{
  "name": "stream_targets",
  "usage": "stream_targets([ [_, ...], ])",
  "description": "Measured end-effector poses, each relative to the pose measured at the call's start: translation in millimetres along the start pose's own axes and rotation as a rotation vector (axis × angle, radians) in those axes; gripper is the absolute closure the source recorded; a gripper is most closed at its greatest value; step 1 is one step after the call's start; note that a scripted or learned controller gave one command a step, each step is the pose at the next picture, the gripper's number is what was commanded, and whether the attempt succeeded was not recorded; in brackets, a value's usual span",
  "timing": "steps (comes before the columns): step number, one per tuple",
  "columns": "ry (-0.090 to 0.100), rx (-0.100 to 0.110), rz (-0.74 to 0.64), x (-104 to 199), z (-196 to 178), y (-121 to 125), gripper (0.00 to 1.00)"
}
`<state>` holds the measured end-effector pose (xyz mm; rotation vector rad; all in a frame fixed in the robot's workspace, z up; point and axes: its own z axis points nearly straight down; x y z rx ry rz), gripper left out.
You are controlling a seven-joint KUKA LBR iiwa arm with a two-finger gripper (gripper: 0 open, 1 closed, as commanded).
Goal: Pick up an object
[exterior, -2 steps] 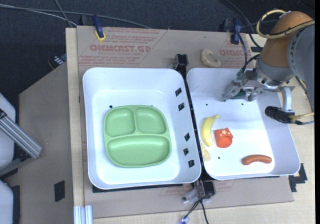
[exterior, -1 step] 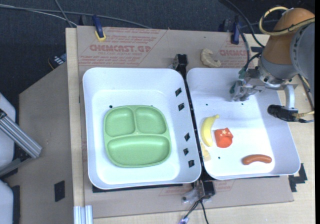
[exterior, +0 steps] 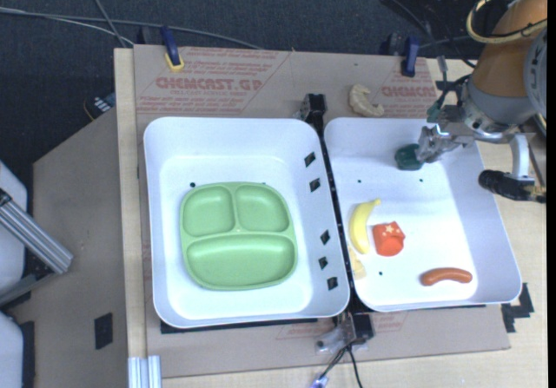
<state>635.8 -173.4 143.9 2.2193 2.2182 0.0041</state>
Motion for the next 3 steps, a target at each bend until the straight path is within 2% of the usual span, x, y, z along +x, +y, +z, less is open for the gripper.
stream_targets([
  [1,-0.001,-0.002,0.000,1.5,-49.0,-6.7,1.00],
  [2,-0.002,-0.005,-0.002,3.4,-114.6,-2.4,1.00],
  [3,0.004,0.005,-0.006,53.9,-119.7,-10.2,1.00],
])
